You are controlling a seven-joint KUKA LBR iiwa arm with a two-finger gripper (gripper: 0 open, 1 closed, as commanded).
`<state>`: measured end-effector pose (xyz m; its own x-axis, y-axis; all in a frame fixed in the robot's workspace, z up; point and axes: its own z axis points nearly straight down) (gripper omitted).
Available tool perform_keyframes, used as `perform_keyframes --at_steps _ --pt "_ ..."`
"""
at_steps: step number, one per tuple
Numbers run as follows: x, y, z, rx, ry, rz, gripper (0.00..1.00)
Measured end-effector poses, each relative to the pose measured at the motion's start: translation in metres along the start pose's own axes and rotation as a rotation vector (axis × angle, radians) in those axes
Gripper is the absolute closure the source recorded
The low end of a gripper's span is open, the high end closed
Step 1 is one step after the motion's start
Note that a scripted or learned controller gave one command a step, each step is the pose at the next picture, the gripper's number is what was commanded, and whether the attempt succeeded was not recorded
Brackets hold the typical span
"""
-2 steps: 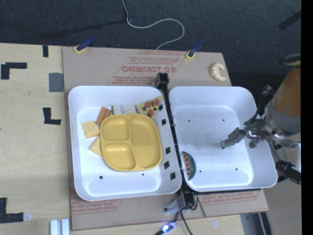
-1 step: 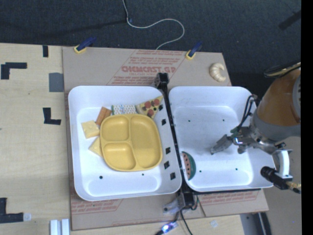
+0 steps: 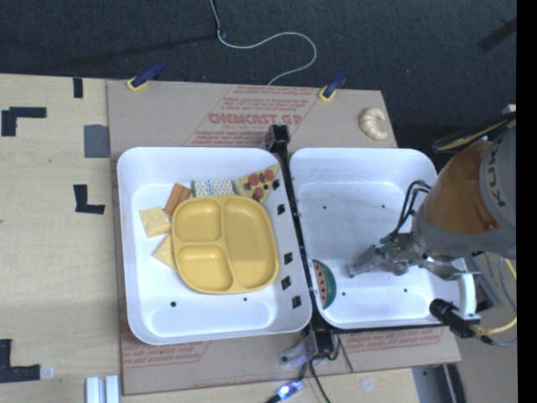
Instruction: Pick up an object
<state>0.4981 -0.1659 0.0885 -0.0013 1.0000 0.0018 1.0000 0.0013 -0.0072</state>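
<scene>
We see the pincer (image 3: 359,264) low in the right bin (image 3: 352,170), finger state unclear. A watermelon slice toy (image 3: 324,282) lies just left of it, against the bin's left wall.

Red print on the cardboard sheet (image 3: 252,116) under the bins, far side: big line reads approx. "CHEMCAST GP", seen upside down. Smaller red lines around it too blurred to read. No other legible text.
</scene>
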Motion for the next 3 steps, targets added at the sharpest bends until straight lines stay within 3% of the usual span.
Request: perform_keyframes --at_steps 1,3 --pt "0.0 0.001 -0.013 -0.003 0.0 -0.001 1.0" --pt "0.005 -0.003 -0.1 -0.009 -0.002 0.0 1.0"
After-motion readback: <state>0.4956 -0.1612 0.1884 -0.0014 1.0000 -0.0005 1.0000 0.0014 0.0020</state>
